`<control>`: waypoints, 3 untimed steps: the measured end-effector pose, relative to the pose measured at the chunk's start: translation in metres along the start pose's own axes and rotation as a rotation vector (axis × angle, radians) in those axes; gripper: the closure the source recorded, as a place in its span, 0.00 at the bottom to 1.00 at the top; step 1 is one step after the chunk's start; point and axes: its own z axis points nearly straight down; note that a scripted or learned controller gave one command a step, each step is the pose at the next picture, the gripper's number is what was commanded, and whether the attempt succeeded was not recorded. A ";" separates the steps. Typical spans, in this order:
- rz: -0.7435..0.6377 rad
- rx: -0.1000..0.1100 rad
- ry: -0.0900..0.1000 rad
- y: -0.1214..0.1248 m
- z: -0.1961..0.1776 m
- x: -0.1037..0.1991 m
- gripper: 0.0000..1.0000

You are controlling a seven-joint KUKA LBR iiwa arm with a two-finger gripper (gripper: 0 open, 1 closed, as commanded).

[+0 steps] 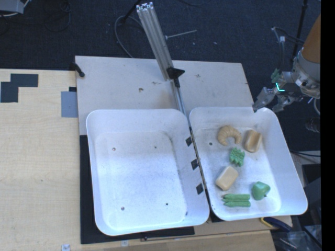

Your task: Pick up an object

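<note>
The right bin (282, 140) holds several small food-shaped items: a tan croissant (229, 134), a beige bread roll (252, 140), a small green leafy piece (237, 156), a pale yellow block (227, 178), a green bean pod (236, 200) and a green pepper (260, 190). My gripper (269, 98) hangs at the far right, above the bin's back right corner, apart from all the items. Nothing shows between its fingers.
The left bin (99, 140) sits beside the right one, with a row of black clips (192, 163) along the divide. A slanted metal rail (159, 43) rises behind the bins. A light wooden bench top (36, 156) stretches to the left.
</note>
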 end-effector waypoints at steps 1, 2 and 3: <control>0.000 0.000 0.000 0.000 0.000 0.000 0.00; 0.001 0.004 0.001 0.005 0.055 0.008 0.00; 0.000 0.005 0.001 0.003 0.116 0.003 0.00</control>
